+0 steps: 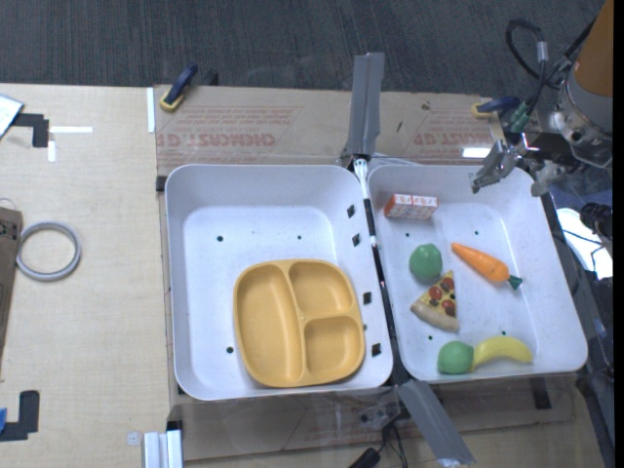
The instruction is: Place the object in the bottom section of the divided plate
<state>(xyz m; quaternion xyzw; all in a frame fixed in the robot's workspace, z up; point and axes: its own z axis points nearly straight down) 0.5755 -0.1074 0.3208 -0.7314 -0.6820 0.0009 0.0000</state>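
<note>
Hand (489, 175): you see it above the right bin's far rim; grip state, cannot tell.
Carrot (481, 262): nearest it; likely light, stiff, slippery plastic; pinch its thick middle.
Plate (255, 359): left bin.

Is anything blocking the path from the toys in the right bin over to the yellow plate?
Only the bin walls where the two bins meet lie between the toys, such as the pizza slice, and the divided plate. The plate's sections hold nothing.

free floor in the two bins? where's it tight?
Left bin: bare strip behind the divided plate, plus a margin along its left. All three plate sections are bare. Right bin: open patch between the carrot and banana. Crowded around the green ball and pizza slice.
</note>
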